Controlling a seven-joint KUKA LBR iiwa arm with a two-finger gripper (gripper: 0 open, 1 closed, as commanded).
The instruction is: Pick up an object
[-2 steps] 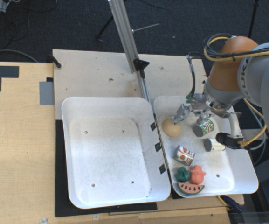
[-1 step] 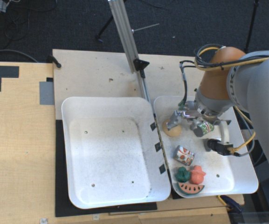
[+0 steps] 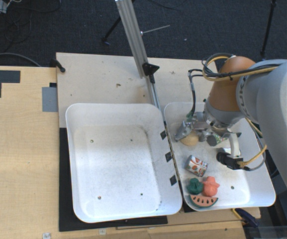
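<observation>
arm (image 3: 247, 91) reaches in from 3 o'clock, grey with an orange band above the wrist, wrist bent down over the upper part of the right bin (image 3: 255, 195). gripper (image 3: 195, 131) sits low at about 10 o'clock inside that bin, right above a tan rounded object (image 3: 189, 140) that lies just beside the bin's left wall. fingers are hidden by the wrist hardware from this angle, so can't tell whether the jaws are released or clenched, and can't tell if the tan rounded object is between them or just touching. other candidates in the same bin: small red-and-white can (image 3: 197, 166) lying on its side near centre, at 6 o'clock from the gripper; green toy (image 3: 195, 185) and orange-red toy (image 3: 211, 185) side by side, touching, further toward 6 o'clock; watermelon slice toy (image 3: 203, 200) against the bin's near rim just below those two. left bin (image 3: 83, 118) sits at 9 o'clock of the right one, edges touching. aluminium post (image 3: 133, 34) rises at 12 o'clock between the two bins.
</observation>
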